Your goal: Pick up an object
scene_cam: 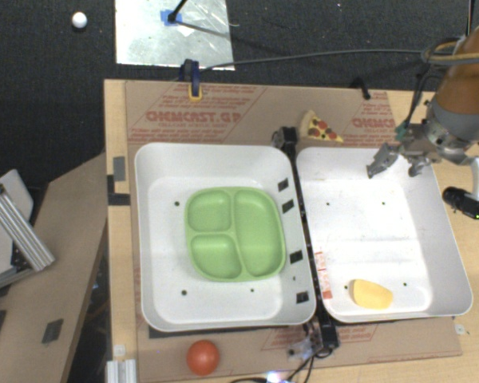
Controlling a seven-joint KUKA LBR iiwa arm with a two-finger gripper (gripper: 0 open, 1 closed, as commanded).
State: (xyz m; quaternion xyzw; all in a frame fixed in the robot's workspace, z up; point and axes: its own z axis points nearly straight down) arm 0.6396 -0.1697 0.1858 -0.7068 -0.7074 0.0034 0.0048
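Sitting on the worktop [247,106] are two white bins. The left bin [156,214] holds a green divided plate [234,232]. The right bin [431,238] holds a small yellow piece [371,294] near its front edge. It looks light, smooth and rounded, so it may slip; pinching across its middle seems best. The tool [399,159] hangs over the far corner, fingers spread apart, holding nothing.
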